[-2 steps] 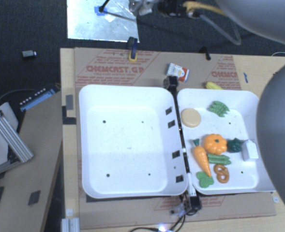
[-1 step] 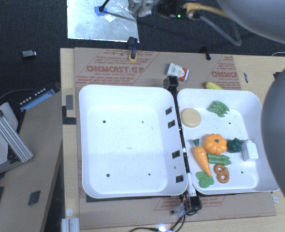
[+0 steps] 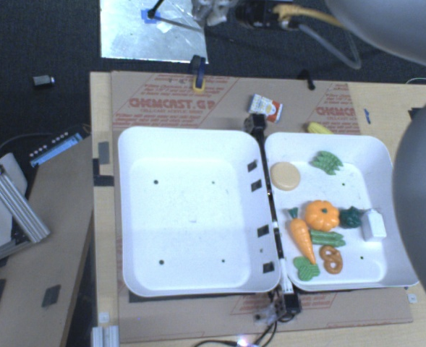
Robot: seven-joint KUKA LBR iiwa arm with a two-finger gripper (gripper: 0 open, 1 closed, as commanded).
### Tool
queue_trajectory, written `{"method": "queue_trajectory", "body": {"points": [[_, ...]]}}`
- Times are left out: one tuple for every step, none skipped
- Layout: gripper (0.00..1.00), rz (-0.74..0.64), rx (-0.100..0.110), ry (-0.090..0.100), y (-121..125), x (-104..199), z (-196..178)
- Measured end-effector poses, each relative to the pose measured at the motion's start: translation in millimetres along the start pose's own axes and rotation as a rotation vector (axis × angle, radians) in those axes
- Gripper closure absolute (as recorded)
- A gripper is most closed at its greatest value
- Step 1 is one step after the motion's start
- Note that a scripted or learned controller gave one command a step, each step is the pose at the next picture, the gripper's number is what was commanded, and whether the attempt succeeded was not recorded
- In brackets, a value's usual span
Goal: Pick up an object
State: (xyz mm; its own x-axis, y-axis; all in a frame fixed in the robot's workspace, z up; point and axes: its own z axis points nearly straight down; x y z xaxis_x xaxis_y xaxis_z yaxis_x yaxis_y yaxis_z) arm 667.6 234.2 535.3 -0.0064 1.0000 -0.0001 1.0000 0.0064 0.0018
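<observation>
Claw (image 3: 214,6) beyond bins' far edge, well apart.

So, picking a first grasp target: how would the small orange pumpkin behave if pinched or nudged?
The pumpkin looks round and ribbed, so it may roll or slip sideways. It looks like a stiff, light toy. The carrot and green pieces crowd it, so a nudge would probably shift them.

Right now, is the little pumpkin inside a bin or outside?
Inside. The pumpkin sits on the floor of the right bin, with the carrot touching its lower left side.

Robot lab: white bins (image 3: 191,139) on taped cardboard (image 3: 169,101), alu rails (image 3: 10,197).
</observation>
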Motion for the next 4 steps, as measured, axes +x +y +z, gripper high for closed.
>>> {"method": "queue_trajectory", "body": {"points": [[1.00,0.000,0.000,0.000,0.5,-0.1,-0.1],[1.00,-0.002,0.002,0.003,-84.8,1.5,-1.3],[1.00,0.007,-0.007,0.001,3.8,-0.9,3.7],[1.00,0.004,0.000,0.000,0.7,-0.2,0.2]]}}
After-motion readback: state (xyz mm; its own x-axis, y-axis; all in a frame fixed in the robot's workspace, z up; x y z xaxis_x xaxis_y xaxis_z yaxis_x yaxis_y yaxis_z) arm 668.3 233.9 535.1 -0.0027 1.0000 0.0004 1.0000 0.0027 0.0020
